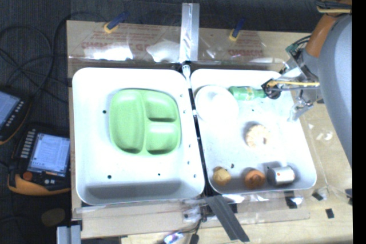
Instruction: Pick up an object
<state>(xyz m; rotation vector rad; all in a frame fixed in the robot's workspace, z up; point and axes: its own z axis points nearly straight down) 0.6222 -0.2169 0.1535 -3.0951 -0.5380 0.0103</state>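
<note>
Hand low at far-right corner of right bin, near green bottle; grip state cannot tell.

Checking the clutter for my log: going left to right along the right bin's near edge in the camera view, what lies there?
Tan round object → orange-brown round object → silver cylinder.

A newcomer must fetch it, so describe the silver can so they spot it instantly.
Find the right bin, the one without the green tray. Along its near edge lies a row of three things, and the silver can is the rightmost, by the corner. The tan lump and orange lump beside it are round; it alone is shiny and cylindrical.
</note>
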